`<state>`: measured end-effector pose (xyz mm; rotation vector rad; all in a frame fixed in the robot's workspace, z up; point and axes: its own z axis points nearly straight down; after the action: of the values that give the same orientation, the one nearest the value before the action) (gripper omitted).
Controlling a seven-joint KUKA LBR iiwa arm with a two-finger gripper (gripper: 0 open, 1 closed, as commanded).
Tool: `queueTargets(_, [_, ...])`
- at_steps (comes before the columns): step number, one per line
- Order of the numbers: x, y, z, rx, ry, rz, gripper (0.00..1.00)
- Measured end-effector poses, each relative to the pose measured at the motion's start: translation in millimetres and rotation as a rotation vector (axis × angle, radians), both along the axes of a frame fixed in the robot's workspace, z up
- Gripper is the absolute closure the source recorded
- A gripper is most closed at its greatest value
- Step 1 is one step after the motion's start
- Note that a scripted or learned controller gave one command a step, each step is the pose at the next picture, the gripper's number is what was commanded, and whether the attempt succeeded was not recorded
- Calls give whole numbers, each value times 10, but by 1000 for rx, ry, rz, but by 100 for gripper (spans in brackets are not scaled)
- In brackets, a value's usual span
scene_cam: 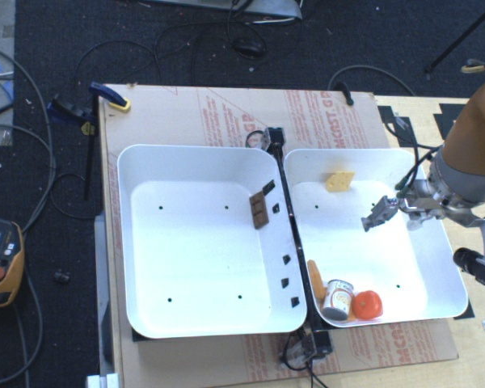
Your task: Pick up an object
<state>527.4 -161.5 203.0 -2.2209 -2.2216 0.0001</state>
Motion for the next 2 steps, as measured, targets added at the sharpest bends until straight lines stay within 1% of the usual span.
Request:
queueTargets(1, [571,-20,188,-1,-3,1,0])
queueTargets(2, [840,-102,138,0,0,1,0])
